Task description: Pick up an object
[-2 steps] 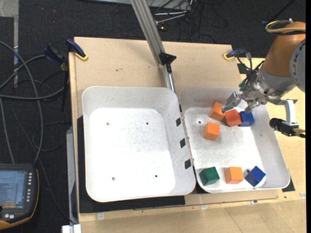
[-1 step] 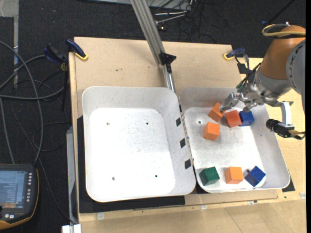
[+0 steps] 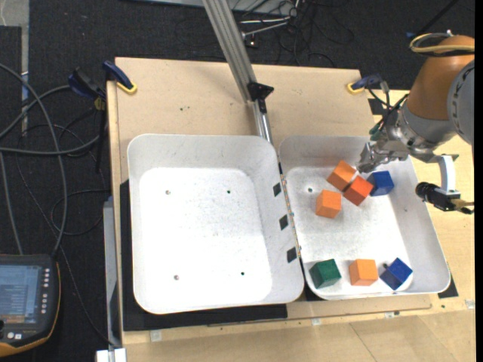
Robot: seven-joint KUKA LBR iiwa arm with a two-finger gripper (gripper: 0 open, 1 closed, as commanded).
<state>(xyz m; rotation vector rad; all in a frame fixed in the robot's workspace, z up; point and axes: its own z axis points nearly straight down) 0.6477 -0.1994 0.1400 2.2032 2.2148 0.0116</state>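
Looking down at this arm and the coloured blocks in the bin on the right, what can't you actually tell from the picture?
- Gripper, camera view: the wrist above covers it, so a grasp cannot be judged.
- Upper blue block: part sits behind the red-orange block and under the gripper.
- Arm: cut off by the right edge.
- Handheld screen at lower left: text too small, cut by the left edge.
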